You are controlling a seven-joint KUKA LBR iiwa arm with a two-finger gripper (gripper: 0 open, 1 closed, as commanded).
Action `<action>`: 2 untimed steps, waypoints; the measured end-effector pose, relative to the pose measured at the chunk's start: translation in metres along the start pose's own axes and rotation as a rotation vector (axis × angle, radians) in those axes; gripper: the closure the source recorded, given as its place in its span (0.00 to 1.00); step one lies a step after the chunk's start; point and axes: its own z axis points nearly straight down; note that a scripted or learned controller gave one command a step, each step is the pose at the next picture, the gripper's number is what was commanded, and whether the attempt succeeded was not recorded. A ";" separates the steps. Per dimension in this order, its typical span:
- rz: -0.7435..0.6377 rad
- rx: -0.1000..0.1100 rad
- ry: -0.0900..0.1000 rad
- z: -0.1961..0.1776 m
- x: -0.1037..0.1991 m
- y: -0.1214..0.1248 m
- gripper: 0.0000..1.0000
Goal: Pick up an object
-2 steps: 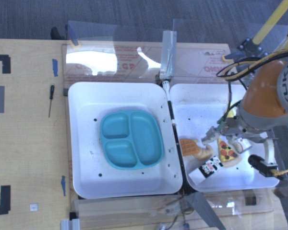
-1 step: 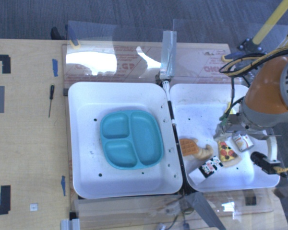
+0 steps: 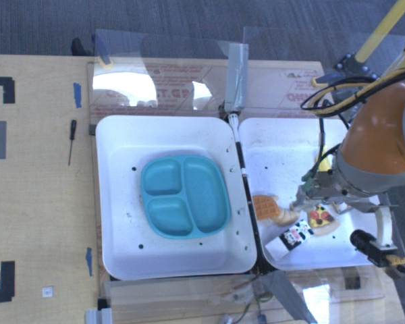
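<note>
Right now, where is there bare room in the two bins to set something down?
In the right bin, the far half, above the waffle, is bare. Its near half is crowded: waffle, pizza slice, black-and-white toy and the arm. In the left bin, only margins around the teal plate.

Red printing is seen on the clear sheet (image 3: 189, 86) behind the bins, too faint and glared to be read; more red lettering at that sheet's right end cannot be made out; nothing else is legible.
</note>
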 end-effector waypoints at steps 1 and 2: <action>0.006 0.000 -0.004 -0.030 -0.007 -0.001 1.00; 0.005 -0.001 -0.005 -0.039 -0.007 0.000 1.00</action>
